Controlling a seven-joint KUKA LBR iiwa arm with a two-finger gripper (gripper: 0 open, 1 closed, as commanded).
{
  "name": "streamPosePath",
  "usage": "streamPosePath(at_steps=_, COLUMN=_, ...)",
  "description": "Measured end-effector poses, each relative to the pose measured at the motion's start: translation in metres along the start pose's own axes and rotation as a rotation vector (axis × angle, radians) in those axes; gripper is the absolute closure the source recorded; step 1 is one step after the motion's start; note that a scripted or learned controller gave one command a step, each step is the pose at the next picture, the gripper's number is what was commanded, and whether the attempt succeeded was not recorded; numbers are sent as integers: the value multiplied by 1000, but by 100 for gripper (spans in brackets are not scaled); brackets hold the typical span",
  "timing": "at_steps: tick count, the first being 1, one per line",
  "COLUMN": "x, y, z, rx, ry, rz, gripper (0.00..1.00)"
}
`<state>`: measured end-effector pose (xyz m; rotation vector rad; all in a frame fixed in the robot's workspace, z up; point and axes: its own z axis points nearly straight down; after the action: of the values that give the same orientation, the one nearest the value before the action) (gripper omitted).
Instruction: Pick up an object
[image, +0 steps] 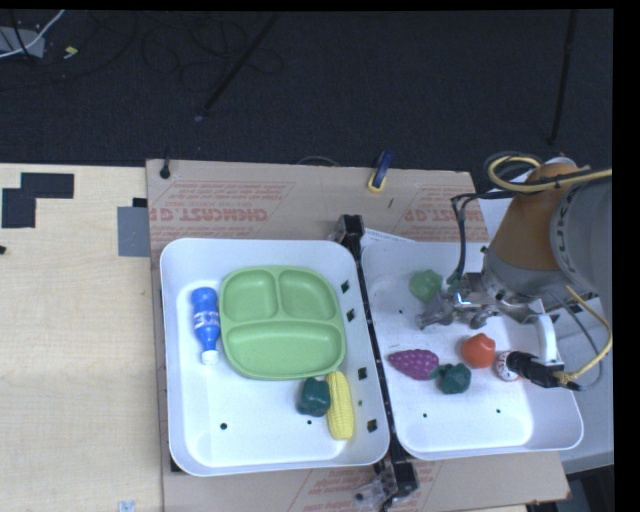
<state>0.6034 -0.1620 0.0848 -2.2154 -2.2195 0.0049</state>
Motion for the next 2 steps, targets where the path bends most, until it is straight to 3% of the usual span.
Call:
streamPosePath(at_steps=1, x=-1, y=0, z=-13, rx=-2, ry=0, rz=3, gripper=100)
streamPosePath(at_steps=2, x=-8, y=1, z=-75, rx=-9, ry=-3, rz=7, gripper=100)
